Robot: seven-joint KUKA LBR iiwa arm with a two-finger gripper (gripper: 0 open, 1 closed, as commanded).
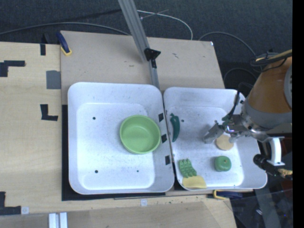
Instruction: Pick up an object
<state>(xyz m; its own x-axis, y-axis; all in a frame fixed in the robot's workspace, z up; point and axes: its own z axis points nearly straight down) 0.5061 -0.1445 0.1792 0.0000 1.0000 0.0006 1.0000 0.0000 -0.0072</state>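
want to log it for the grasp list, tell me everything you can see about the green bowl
The green bowl is round, light green and looks like smooth plastic. It stands upright, open side up, with nothing visible inside. It sits alone on the floor of the left bin, toward that bin's right side, near the wall shared with the right bin. The gripper is over in the right bin, well apart.

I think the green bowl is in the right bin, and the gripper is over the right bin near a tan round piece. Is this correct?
Not quite. The camera view shows the green bowl in the left bin, not the right one. The rest holds: the gripper is over the right bin, next to the tan round piece.
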